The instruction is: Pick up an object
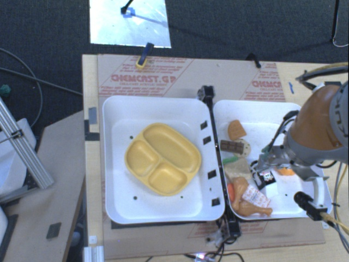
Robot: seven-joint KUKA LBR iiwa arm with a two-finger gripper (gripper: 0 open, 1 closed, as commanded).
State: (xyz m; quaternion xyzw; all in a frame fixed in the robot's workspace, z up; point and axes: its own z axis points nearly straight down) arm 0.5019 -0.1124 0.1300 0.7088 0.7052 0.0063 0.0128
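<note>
My gripper hangs low over the right bin; whether it is released or clenched I cannot tell. Just below and left of it lie a red-and-white packet and a chicken drumstick. Up and left sit a chocolate bar and a tan bread piece. Far left, a yellow divided plate rests in the left bin.

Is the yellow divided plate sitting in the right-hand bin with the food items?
No, the yellow divided plate lies alone in the left bin; the food items sit in the right bin.
</note>
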